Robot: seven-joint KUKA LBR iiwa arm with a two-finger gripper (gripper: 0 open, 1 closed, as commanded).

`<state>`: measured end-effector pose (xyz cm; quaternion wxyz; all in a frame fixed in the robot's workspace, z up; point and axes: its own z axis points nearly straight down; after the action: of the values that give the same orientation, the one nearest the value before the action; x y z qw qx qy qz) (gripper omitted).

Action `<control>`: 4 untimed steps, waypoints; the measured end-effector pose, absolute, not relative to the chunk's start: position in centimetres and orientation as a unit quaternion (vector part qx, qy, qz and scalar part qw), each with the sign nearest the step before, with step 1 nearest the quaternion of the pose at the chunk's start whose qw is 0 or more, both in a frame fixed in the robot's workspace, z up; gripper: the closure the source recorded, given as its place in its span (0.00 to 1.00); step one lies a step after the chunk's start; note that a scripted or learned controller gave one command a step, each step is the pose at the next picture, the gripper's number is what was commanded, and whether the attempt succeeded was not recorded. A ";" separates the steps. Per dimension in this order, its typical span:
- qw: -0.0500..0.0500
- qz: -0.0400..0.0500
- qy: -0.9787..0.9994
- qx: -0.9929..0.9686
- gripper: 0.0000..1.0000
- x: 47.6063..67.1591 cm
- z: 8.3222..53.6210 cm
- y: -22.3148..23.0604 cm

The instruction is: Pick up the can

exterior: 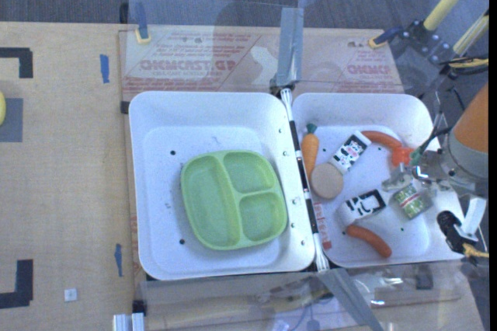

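Gripper (410,175) low over right bin (365,108), near its right wall, arm (470,143) entering from right edge. Finger spread unreadable from this angle; cannot tell whether anything is gripped. Can (411,201), small, green-labelled, lying on bin floor just below gripper, touching or nearly so. Same bin: carrot (310,152) by left wall, round beige piece (327,182) beside it, two black-and-white cartons (349,151) (365,204), orange sausage (367,239) near front. Left bin (147,120) holds green divided plate (234,198).

Open floor mid right bin (365,106), ringed by carrot (310,152), sausages (368,239), cow toys (349,152).
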<state>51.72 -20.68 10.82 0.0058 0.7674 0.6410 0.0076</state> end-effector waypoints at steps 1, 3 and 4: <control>0.019 0.003 0.637 0.770 1.00 51.7 12.4 -21.8; 0.014 0.017 0.647 0.762 0.00 50.0 10.4 -20.8; 0.023 0.013 0.644 0.765 1.00 50.0 11.9 -21.8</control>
<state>49.95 -21.81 11.88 0.0235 0.7647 0.6438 0.0126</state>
